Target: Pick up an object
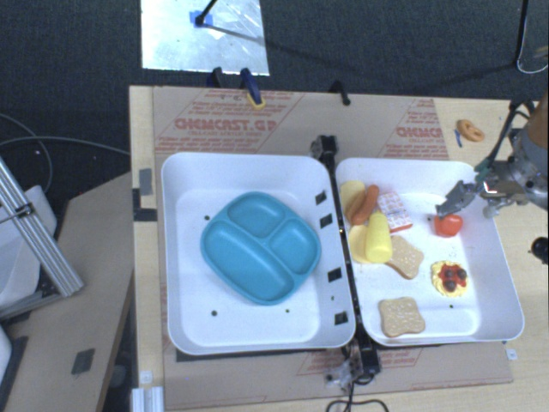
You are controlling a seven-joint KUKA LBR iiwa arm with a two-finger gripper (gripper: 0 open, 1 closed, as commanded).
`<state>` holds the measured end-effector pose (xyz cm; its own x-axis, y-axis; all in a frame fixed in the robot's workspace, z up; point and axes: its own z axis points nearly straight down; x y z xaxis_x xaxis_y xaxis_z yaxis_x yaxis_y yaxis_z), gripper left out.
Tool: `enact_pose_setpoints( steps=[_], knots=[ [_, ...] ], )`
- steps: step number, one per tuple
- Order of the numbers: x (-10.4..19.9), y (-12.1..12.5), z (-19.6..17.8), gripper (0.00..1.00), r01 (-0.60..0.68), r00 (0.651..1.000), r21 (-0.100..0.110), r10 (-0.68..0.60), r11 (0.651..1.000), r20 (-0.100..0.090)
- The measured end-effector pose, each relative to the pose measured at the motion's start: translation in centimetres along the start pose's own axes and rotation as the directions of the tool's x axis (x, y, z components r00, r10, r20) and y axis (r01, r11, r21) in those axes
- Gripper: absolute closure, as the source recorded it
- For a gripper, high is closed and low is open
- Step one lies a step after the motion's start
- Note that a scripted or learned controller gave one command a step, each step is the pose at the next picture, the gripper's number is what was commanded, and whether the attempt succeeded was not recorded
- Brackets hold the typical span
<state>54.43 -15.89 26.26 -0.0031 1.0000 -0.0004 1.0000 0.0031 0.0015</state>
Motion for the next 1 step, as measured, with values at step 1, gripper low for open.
enact_pose_setpoints(
  steps=[1],
  knots=[
    [0.03,4.58,18.34,0.00,0.001,1.000,-0.002,-0.001,1.000,-0.003]
  ],
)
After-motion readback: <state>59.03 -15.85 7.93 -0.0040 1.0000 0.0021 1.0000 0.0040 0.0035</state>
